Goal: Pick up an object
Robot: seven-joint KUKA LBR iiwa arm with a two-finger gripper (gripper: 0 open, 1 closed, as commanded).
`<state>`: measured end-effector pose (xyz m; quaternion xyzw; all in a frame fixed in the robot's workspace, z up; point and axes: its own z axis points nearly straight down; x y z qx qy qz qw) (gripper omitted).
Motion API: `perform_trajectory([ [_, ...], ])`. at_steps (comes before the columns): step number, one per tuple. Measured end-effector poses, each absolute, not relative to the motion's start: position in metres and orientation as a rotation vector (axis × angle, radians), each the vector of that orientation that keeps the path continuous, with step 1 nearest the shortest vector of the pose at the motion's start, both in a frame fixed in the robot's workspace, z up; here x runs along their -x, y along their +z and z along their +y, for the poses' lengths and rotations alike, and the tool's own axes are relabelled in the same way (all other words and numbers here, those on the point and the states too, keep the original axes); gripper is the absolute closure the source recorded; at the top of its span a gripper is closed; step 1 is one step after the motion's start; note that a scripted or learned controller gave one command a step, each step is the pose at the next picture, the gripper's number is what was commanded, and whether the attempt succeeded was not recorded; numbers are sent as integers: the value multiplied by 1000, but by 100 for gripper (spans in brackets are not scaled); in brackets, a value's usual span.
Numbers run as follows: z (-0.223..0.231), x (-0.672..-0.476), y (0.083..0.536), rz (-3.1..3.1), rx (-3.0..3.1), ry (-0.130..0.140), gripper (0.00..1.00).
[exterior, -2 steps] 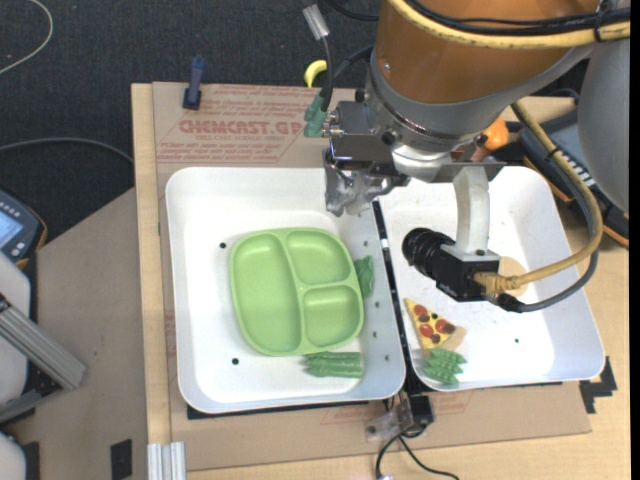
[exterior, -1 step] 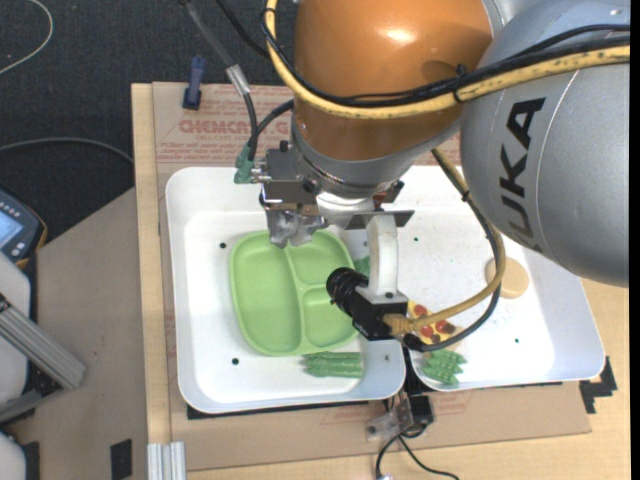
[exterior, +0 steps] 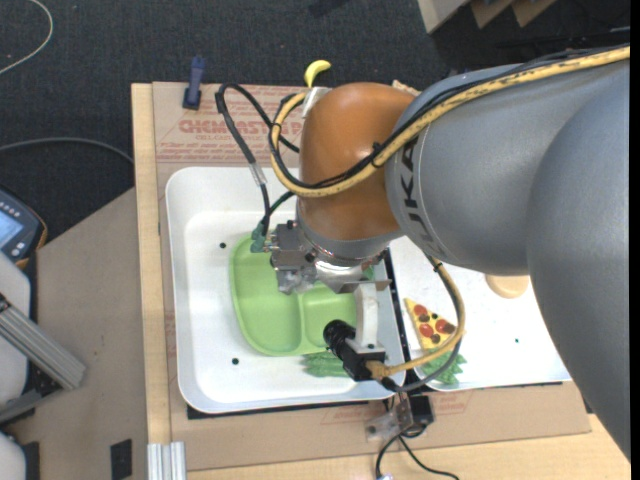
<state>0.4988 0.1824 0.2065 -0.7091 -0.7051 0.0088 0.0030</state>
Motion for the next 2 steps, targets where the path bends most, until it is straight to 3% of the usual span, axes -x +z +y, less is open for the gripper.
perform_trajectory([
  [1, 226, -549, 428, -2230, 2224, -31, 100],
  [2, 225, -547, 418, -2222, 2220, 0, 0],
])
